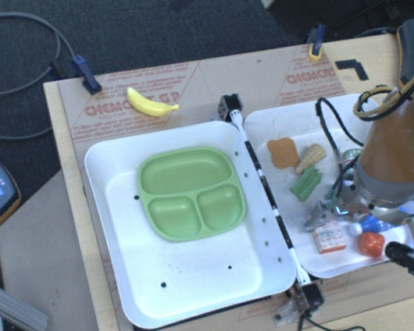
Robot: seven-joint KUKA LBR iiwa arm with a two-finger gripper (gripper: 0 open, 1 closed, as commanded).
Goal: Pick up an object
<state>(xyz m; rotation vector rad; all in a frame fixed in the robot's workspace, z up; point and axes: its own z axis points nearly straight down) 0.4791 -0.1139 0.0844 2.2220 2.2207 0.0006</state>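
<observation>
My gripper [327, 209] hangs low over the right bin [340, 109], reaching in from the right under the grey and orange arm [396, 159]. It sits just above a small white and red carton [329, 239] and just below a green block [306, 184]. A red ball-like toy [372, 245] and a blue piece [381, 224] lie right of the carton, partly under the wrist. Toward the bin's far side lie an orange-brown slab [283, 152] and a tan cone [309, 157]. Nothing shows as held.
The left bin [129, 262] holds a green divided plate [192, 192]. A yellow banana [150, 103] lies on the bench behind that bin. Blue clamps [84, 73] grip the bench's far edge. A black cable [336, 130] loops off the arm.
</observation>
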